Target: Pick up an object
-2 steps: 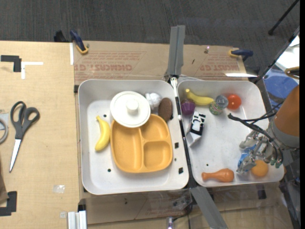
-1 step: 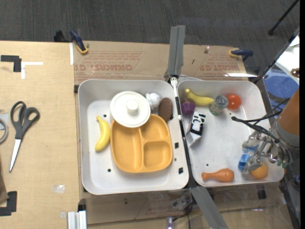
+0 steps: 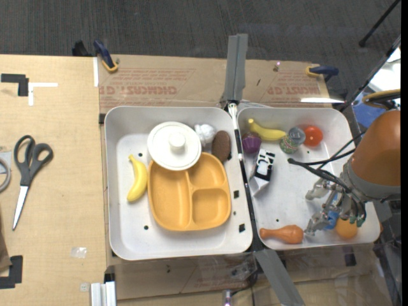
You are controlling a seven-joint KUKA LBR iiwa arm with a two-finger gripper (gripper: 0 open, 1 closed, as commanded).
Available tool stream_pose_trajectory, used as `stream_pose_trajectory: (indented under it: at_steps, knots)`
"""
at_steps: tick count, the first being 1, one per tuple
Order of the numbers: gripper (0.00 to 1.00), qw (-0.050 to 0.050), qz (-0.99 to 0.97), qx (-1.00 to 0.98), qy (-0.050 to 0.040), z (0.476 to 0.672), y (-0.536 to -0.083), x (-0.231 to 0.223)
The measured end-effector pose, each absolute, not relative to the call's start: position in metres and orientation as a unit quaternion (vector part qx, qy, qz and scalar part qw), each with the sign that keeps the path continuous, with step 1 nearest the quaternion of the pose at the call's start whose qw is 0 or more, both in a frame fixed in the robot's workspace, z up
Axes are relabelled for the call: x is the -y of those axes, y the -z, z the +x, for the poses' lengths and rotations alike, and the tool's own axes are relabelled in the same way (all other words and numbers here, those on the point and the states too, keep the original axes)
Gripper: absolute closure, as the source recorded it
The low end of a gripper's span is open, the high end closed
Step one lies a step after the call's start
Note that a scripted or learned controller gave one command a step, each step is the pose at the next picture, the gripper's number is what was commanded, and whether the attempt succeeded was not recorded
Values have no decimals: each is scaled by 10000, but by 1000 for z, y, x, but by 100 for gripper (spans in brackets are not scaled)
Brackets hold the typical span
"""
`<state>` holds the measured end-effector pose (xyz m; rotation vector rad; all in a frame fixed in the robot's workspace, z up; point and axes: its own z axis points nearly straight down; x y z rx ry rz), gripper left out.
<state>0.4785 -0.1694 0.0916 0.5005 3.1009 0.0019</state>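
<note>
My gripper (image 3: 314,208) hangs low over the right bin (image 3: 280,199), near its front right corner. Its two metal fingers (image 3: 315,224) point left and stand open, with bare bin floor between them. An orange ball (image 3: 347,229) lies just right of the fingers, partly under the wrist. An orange pear-shaped toy (image 3: 283,234) lies on the floor just left of the lower finger. Farther back in this bin are a yellow banana (image 3: 266,131), a purple cup (image 3: 251,144), a grey-green can (image 3: 293,139), a red tomato (image 3: 312,135) and a black-and-white item (image 3: 264,166).
The left bin (image 3: 121,196) holds a yellow divided plate (image 3: 189,196), a white round lid (image 3: 174,145), a banana (image 3: 136,178), a brown oval item (image 3: 221,145) and a white crumpled piece (image 3: 205,132). Scissors (image 3: 27,171) lie on the bench at far left. Cables trail from the arm.
</note>
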Motion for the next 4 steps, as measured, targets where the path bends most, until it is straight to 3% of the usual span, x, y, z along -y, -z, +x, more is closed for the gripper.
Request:
stream_pose_trajectory:
  at_steps: [1, 2, 3, 4]
  knots:
    - [0, 26, 1895, -9819, 0, 548, -93, 192]
    - [0, 10, 2131, -9770, -1, 490, -92, 221]
    - [0, 9, 1977, -9803, 0, 479, -92, 213]
    - [0, 6, 1907, -9817, -3, 479, -92, 193]
